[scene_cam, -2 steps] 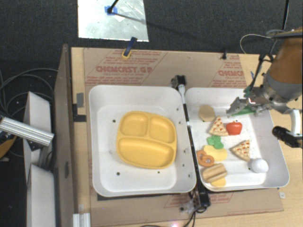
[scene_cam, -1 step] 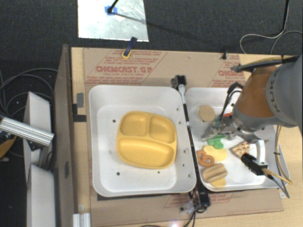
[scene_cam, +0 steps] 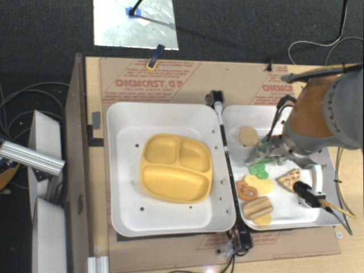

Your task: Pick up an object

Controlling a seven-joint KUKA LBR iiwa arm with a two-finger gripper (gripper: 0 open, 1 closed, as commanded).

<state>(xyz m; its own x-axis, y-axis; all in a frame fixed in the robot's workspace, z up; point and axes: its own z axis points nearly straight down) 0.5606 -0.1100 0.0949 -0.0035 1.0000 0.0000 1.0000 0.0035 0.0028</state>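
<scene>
Arm (scene_cam: 333,110): grey, orange-banded, reaching in from the right, bent downward.
Gripper (scene_cam: 268,151): low, pointing left.

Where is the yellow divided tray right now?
The yellow divided tray lies in the middle of the left white bin, left of the divider and apart from the toy food in the right bin.

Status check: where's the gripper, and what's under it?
Gripper low in right bin, over green piece. Nothing seen held. Tan disc close alongside.
</scene>
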